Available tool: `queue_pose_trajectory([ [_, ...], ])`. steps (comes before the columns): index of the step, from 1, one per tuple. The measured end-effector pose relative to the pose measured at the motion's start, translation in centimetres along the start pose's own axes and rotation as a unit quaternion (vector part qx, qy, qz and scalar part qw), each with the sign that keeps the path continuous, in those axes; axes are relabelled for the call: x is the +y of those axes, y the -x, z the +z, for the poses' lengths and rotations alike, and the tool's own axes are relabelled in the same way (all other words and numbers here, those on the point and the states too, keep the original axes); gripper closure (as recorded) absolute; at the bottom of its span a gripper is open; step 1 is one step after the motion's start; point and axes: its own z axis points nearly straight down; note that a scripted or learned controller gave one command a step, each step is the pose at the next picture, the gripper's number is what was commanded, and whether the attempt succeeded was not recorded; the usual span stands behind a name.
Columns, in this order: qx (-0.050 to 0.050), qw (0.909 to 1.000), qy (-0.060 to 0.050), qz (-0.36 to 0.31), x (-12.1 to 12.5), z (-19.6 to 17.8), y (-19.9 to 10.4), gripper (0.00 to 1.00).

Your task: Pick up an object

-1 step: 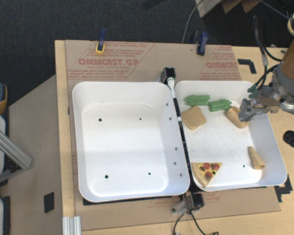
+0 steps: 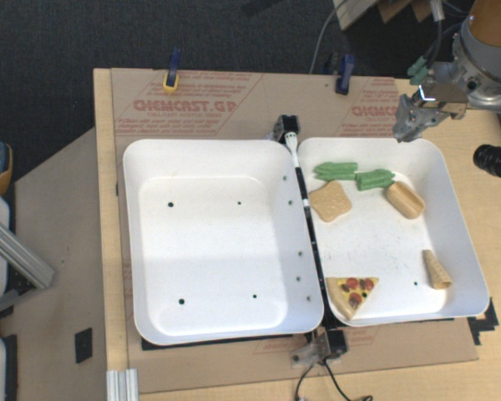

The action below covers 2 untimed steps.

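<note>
Five small food pieces lie in the right bin [image 2: 451, 224]. Nearest the far wall are two green pieces, the left green piece [image 2: 335, 170] and the right green piece [image 2: 373, 179], laid nearly end to end with their long axes running roughly across the bin. Just beside the right one is a tan bread roll [image 2: 404, 200], its long axis slanting towards the near right. A slice of toast [image 2: 330, 200] rests by the centre divider, a pizza slice [image 2: 352, 293] at the near left corner, and a small brown stick [image 2: 437, 269] by the right wall. The hand [image 2: 412, 128] hangs over the far right rim of that bin, above and apart from all pieces; whether it is wide or narrow cannot be told, and nothing is seen in it. Judged from this, the bread roll and right green piece lie closest, towards the near left of the hand. The left bin [image 2: 142, 224] sits alongside on the desk [image 2: 117, 98].
</note>
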Motion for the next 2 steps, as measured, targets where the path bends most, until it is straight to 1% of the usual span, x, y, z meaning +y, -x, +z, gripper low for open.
queue_pose_trajectory([
  [1,0.001,1.0,-0.004,0.002,-4.2,-6.8,-3.2,0.0],
  [2,0.001,1.0,-0.001,0.001,-9.1,-17.0,-7.3,0.0],
])
